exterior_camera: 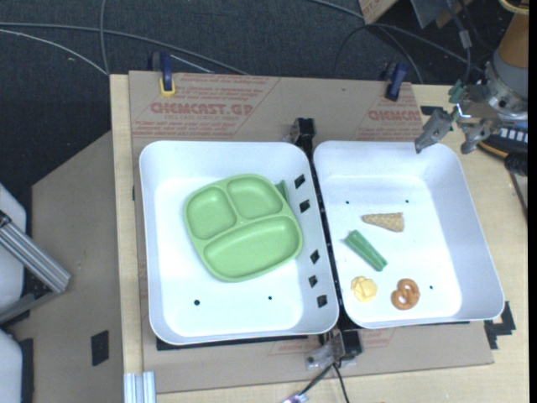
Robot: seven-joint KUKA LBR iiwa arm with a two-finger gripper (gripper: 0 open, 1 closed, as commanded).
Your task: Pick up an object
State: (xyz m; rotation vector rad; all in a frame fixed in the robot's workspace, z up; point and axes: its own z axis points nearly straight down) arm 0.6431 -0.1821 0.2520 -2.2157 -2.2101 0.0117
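**Arm poised at the far corner of the right bin, nothing in its grasp**

The grey arm enters from the upper right, its wrist tilted so the gripper [449, 133] points down and toward the left. The gripper hovers over the far right corner of the right bin [478, 250], just above the rim. Its two fingers [430, 133] are spread apart, with bare space between them; they grip nothing.

Four small objects lie in that bin, all nearer the camera than the gripper and below it in the view. Closest is a tan wedge [383, 221], down and to the left of the fingers. Further on lies a green stick [366, 250], set at a slant. Beyond it, near the front wall, sit a yellow lump [364, 289] and, just beside it to the right, a brown pretzel shape [405, 294].

Well to the gripper's left, the left bin [168, 183] holds a green divided plate [243, 227] with three compartments.
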